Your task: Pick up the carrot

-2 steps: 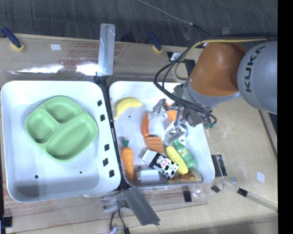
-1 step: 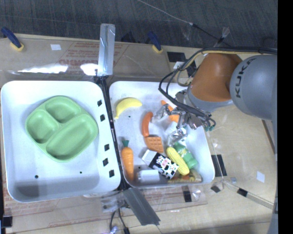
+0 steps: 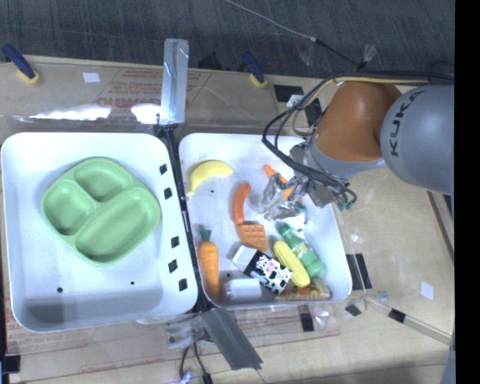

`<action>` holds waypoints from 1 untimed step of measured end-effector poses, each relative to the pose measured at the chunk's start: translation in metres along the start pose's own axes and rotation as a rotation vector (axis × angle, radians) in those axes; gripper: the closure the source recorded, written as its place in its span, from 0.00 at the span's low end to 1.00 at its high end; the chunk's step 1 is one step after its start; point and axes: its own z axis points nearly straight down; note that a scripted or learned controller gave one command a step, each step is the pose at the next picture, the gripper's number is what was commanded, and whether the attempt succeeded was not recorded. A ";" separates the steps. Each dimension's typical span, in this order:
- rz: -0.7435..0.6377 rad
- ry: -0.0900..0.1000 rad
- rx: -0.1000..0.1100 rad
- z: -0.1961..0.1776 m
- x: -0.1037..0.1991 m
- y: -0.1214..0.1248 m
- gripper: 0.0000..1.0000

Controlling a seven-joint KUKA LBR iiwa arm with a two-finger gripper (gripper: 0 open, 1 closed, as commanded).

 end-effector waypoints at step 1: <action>0.000 0.000 0.000 0.000 0.000 0.000 0.00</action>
